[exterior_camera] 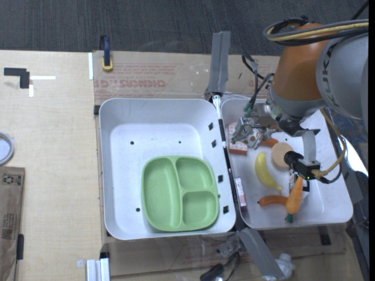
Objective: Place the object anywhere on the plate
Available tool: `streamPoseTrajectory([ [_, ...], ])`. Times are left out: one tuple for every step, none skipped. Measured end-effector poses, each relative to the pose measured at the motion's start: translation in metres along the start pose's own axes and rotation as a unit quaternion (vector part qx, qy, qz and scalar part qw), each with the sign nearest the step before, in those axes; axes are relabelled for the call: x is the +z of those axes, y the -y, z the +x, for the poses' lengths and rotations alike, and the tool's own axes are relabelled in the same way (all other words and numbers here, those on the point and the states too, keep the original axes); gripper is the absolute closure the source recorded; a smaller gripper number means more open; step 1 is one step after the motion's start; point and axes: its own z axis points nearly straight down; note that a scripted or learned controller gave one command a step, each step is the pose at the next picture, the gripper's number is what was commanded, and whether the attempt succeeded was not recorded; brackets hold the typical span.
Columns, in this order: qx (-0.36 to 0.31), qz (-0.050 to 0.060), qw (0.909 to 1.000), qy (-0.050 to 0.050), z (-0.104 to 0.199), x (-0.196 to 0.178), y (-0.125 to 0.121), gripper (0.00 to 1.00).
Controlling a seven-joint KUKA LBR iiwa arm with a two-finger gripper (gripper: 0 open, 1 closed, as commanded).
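The green three-compartment plate (153,193) lies in the front half of the left bin (146,124). My gripper (244,132) is down in the back left corner of the right bin (331,209), right over a small red and white box (237,148). Whether it holds anything is hidden in the clutter under it. Other objects lie in that bin: a yellow banana (266,171), a tan round piece (282,155), an orange carrot (295,196) and a red-orange sausage (272,201).
A narrow pink bar (239,192) leans along the right bin's left wall. The raised divider (221,133) between the bins stands just left of the gripper. A clamp (105,54) sits on the bench behind the left bin.
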Motion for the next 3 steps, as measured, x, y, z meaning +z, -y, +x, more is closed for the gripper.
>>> streamPoseTrajectory([
  [-0.116,0.001,0.9932,0.0,0.066,0.0,0.023,1.0],
  [-0.109,0.001,0.994,0.0,0.135,0.032,0.036,1.0],
  [-0.109,0.001,0.9941,0.0,0.135,0.032,0.036,0.0],
])
